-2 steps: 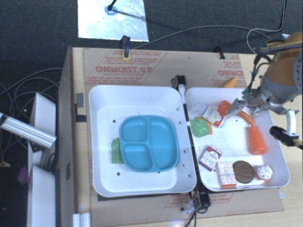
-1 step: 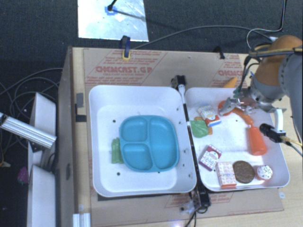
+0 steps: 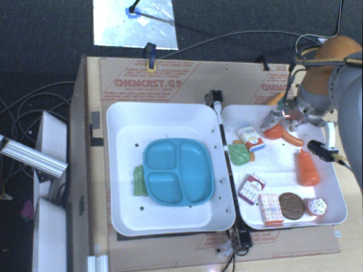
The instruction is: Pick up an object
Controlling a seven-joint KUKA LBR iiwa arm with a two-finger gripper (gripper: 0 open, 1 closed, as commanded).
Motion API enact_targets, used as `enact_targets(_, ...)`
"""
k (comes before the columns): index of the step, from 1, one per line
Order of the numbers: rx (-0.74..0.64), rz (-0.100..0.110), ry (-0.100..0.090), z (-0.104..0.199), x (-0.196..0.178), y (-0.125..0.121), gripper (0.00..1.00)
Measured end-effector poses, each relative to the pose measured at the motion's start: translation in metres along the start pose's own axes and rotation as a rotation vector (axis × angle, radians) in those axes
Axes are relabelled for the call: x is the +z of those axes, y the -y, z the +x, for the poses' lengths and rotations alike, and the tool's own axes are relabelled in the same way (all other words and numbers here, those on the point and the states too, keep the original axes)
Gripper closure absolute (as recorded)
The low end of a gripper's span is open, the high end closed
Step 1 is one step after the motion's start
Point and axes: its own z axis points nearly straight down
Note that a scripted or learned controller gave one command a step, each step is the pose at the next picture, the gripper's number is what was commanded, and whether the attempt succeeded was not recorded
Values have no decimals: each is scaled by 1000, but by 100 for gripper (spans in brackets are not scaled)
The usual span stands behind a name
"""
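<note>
In the right bin (image 3: 339,204), the pincer (image 3: 279,119) hangs at the far edge, just above one red sausage (image 3: 283,134); I cannot tell its opening. Near it lie one orange bottle (image 3: 307,168), one green leaf (image 3: 239,153), three small cartons and one brown cookie (image 3: 292,205).

**Right bin crowded, its middle open**

In the right bin (image 3: 340,205) things ring the floor: boxes (image 3: 250,136) and a green piece (image 3: 239,154) by the divider, packets (image 3: 270,207) and cookies (image 3: 292,205) along the front, a bottle (image 3: 307,168) at right. The centre is bare. A blue tray (image 3: 178,171) covers most of the left bin (image 3: 122,152).
</note>
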Motion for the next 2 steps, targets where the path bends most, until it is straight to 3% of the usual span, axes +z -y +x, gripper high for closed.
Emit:
enact_targets(1, -4, -4, 2, 0, -12, -1, 100)
enact_targets(2, -1, -3, -1, 72, -120, 19, 100)
